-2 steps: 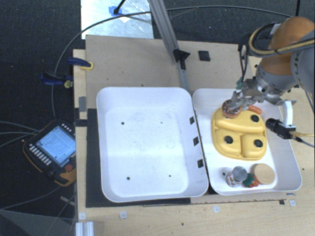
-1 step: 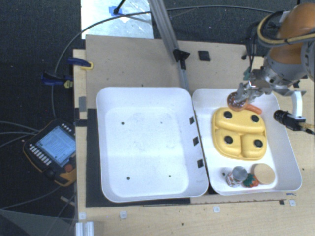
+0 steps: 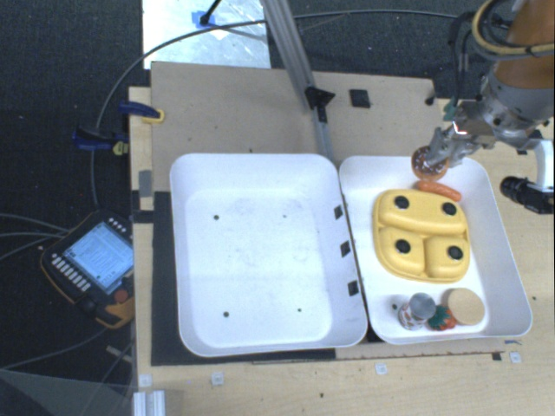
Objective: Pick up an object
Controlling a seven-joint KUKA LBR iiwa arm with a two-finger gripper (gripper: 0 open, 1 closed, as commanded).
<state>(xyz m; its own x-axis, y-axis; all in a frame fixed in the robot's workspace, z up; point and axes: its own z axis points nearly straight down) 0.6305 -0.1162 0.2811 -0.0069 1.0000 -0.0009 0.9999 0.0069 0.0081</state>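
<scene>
- Gripper (image 3: 436, 158) seen low over the far edge of the right bin (image 3: 512, 258), arm reaching in from the right with orange band above the wrist.
- Small brownish round object (image 3: 424, 160) seen at the fingertips, just above the bin's far rim; looked pinched there, fingers drawn close on it, though blur left the contact uncertain.
- Orange carrot-like piece (image 3: 438, 189) lay just below the gripper, on the bin floor, touching the far edge of the yellow tray.
- Yellow compartment tray (image 3: 422, 234) sat mid-bin, tilted slightly, four dark dots on its sections.
- Near the bin's front wall: a tan round disc (image 3: 466, 306), a small grey-capped item (image 3: 421, 306) beside it, and a red-and-green bit (image 3: 443, 321) between them; too small to identify further.
- Left bin (image 3: 199, 302) beside it, joined along the centre by black clips.
- Handheld pendant (image 3: 91, 263) with lit screen lay off the bench at left.
</scene>
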